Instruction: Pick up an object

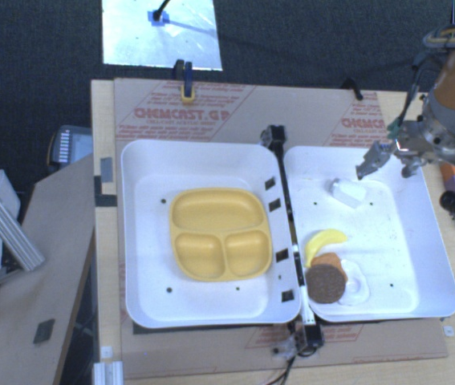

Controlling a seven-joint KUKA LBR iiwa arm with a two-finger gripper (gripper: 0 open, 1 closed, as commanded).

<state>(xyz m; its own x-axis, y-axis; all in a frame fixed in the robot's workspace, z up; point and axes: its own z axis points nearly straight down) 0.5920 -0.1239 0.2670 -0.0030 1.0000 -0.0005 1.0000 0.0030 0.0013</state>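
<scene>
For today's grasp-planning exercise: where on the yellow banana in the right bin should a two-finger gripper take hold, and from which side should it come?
Probably from straight above, closing across the narrow middle of the banana. It lies flat and curved in the right bin, with the brown round piece close against its lower end, so the upper, freer half looks safer. The gripper hangs up near the bin's far edge.

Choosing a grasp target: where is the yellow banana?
The yellow banana lies in the right white bin, near its left wall, touching the brown round cookie below.
</scene>
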